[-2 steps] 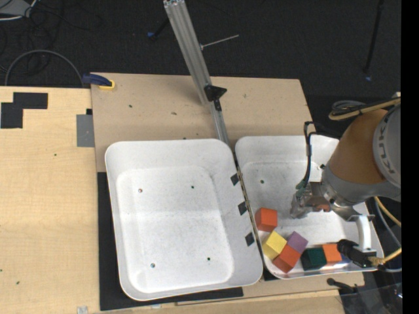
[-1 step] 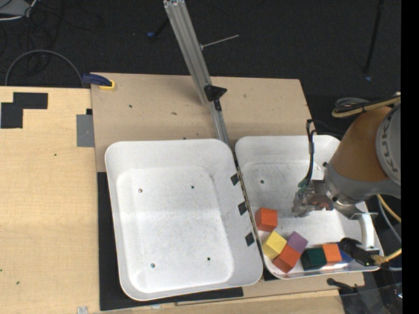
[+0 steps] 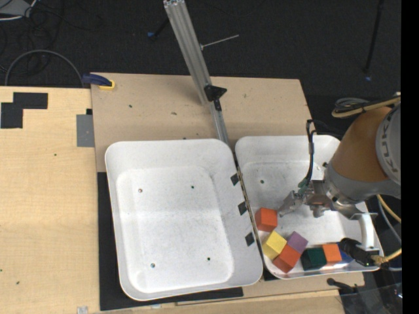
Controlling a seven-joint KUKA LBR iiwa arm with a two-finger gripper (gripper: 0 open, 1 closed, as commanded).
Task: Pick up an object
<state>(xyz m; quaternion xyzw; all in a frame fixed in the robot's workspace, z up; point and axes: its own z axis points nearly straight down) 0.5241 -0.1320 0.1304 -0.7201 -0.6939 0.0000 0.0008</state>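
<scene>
Several small blocks lie in the near part of the right bin [image 3: 275, 152]: an orange-red cube [image 3: 266, 218], a yellow cube [image 3: 275, 243], a purple block [image 3: 297, 241], a red-orange block [image 3: 286, 259], a dark green block [image 3: 313, 258] and an orange block [image 3: 332, 252] with a blue piece [image 3: 346, 258] beside it. My gripper [image 3: 296, 203] hangs low over the middle of the right bin, just to the right of and above the orange-red cube. The arm's wrist [image 3: 357, 165] hides the bin's right side.
The left bin [image 3: 131, 159] sits beside the right one, with black clips [image 3: 241, 207] along their shared rim. A slanted aluminium bar [image 3: 193, 51] rises behind the bins. Cables hang at the arm's right side.
</scene>
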